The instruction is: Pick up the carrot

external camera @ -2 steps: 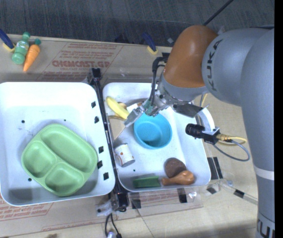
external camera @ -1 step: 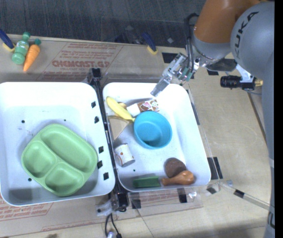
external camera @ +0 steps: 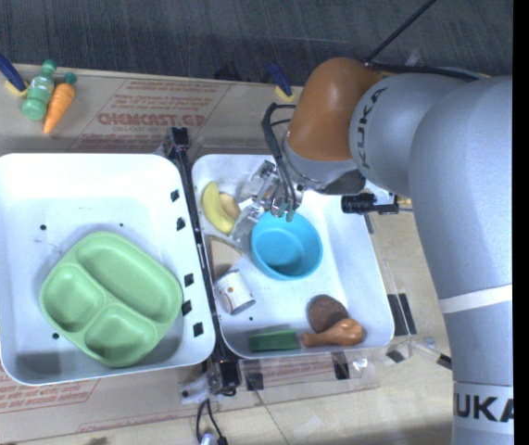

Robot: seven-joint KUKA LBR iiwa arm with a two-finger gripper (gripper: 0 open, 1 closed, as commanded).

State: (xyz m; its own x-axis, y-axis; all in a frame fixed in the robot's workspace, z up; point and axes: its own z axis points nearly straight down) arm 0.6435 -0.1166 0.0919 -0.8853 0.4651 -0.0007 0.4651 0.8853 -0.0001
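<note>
While the grey arm reaches in from the right, its orange band bends down over the right bin, placing the gripper low at the far rim of a glossy blue bowl. Whether its metal fingers are spread or closed cannot be told from this angle (they sit in a tangle of bright hardware), and nothing is seen held between them. The carrot, a small orange cone with a green top, lies well apart from the gripper, outside both bins on the brown cardboard sheet at the far left, just beside a green toy bottle. Close to the gripper, a smooth yellow banana curves along the right bin's left side. Nearer the camera lie a small white cylinder, a flat green block and a brown drumstick. A pale green, rounded three-compartment tray rests in the left bin.
</note>
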